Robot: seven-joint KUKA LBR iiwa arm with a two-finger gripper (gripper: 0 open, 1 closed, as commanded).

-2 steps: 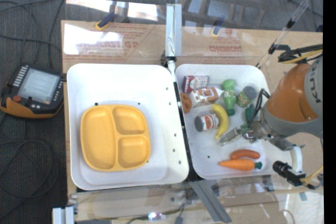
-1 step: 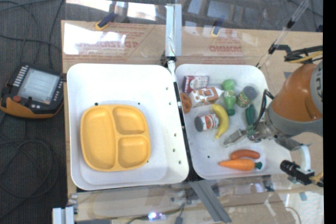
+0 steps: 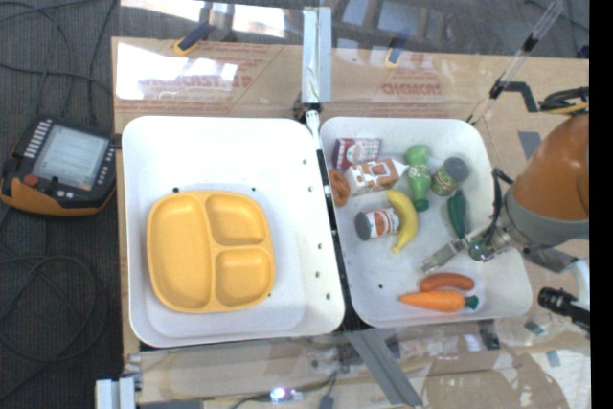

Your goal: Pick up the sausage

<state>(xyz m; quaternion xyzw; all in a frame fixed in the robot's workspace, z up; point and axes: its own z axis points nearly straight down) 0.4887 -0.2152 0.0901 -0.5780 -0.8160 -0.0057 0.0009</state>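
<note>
At the far left of the frame your pendant (image 3: 59,166) sits on the floor; next comes the left bin (image 3: 134,235) with the yellow tray (image 3: 211,250). In the right bin (image 3: 508,297), the sausage (image 3: 447,282) lies low and right, touching the carrot (image 3: 439,301) below it. The gripper (image 3: 446,255) hovers just above it — seemingly open and empty, though it's small. Come straight down and close across the sausage's width, clear of the carrot — dark carpet surrounds the bench.
</note>
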